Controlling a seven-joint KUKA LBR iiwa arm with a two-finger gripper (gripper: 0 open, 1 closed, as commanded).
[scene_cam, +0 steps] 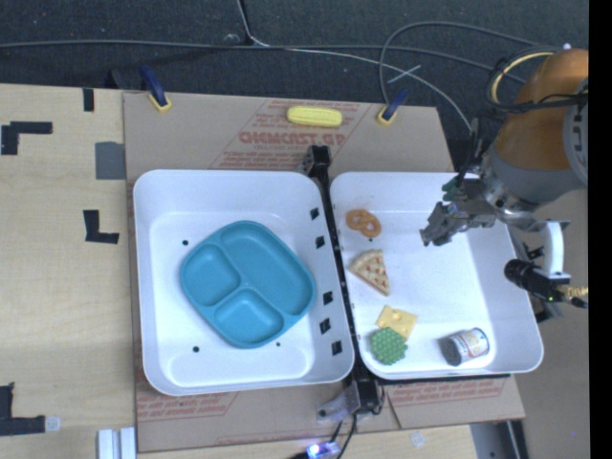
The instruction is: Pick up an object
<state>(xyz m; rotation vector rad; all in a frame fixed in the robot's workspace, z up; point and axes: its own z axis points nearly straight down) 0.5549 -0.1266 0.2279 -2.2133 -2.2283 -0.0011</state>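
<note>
Two shallow white bins sit side by side on the bench, their inner rims meeting along a dark seam with black clips. The left bin [153, 285] holds one blue three-compartment tray [247, 282], lying at a slant near the middle, with bare white floor all round it and the widest margin along the far wall.

The right bin [497, 299] carries five small things, all kept to its left half and near edge: one pretzel [363, 223] near the seam, one waffle-textured wedge [371, 272] just below it, one yellow cheese piece [397, 320], one green bumpy ball [387, 346] touching the cheese's lower corner, and one small silver can [466, 345] lying on its side near the front rim. The bin's far right part is open floor.

The arm comes in from the right, and its gripper [442, 228] hangs over the upper middle of the right bin, well apart from the pretzel and from every other piece. Whether the jaws stand apart or together cannot be told; nothing is seen between them.

Beyond the bins, one yellow corn cob [314, 117] lies on the cardboard sheet [191, 132].
</note>
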